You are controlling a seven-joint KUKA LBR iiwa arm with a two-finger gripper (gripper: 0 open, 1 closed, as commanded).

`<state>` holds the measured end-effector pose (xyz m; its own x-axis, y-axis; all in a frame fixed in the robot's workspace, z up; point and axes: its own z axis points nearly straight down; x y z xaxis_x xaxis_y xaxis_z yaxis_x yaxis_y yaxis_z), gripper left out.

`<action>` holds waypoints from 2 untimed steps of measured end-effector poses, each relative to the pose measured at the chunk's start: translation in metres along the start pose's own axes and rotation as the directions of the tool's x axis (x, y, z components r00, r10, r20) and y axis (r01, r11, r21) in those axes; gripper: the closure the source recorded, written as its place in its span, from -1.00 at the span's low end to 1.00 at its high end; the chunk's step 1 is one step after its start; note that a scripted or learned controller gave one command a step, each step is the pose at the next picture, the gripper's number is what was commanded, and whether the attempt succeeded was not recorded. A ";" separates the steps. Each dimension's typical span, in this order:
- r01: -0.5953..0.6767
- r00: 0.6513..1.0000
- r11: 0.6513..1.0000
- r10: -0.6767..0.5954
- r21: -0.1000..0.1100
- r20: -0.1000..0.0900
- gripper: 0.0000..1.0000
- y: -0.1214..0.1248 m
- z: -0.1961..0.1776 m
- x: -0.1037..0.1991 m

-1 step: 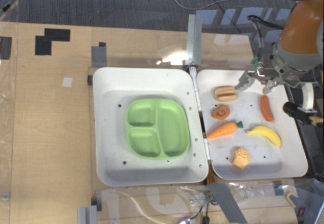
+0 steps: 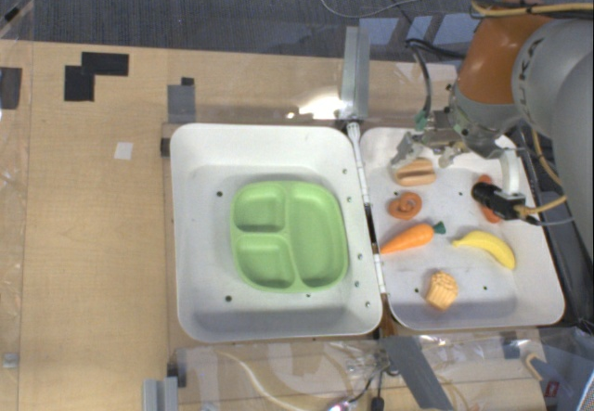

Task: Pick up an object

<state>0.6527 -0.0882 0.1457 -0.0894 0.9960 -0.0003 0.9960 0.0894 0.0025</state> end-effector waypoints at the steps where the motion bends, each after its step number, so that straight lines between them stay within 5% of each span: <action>1: 0.010 1.000 1.000 -0.010 -0.007 0.002 -1.00 -0.017 0.057 -0.034; 2: -0.186 0.983 0.983 0.186 -0.009 -0.001 -1.00 -0.080 0.056 -0.028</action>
<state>0.5759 -0.1236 0.0899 0.0970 0.9953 0.0009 0.9952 -0.0971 0.0117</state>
